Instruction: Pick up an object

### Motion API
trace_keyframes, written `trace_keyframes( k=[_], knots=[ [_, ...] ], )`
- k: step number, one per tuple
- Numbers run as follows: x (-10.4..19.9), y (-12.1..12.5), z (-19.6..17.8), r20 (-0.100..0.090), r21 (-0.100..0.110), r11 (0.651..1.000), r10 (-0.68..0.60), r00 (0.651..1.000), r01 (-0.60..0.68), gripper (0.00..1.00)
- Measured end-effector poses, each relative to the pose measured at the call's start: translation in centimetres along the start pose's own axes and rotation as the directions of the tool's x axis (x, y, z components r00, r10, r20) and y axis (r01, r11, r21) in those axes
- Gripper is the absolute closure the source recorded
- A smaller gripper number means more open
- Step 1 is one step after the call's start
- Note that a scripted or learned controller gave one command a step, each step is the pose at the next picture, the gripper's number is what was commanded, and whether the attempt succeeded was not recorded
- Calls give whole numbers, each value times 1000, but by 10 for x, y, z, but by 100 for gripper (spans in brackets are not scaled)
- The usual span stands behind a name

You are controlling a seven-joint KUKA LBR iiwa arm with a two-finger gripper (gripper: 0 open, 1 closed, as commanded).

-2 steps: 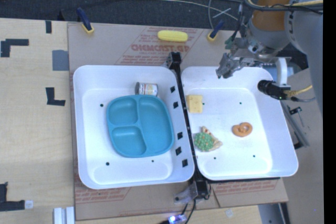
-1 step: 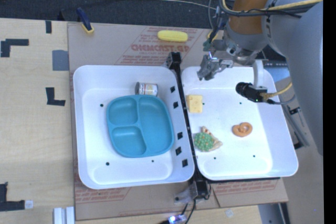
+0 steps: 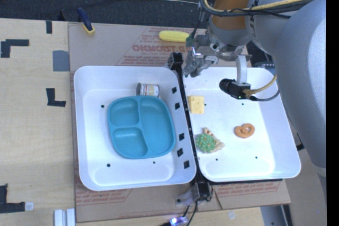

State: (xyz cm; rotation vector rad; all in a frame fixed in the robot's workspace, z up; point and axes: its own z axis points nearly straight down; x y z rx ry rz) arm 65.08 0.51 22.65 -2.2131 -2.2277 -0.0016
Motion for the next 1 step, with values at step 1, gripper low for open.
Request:
trace_keyframes(
  k=[1],
  knots=[
    [59,10,5,2,1,1000,0,1000,0,100]
  ],
)
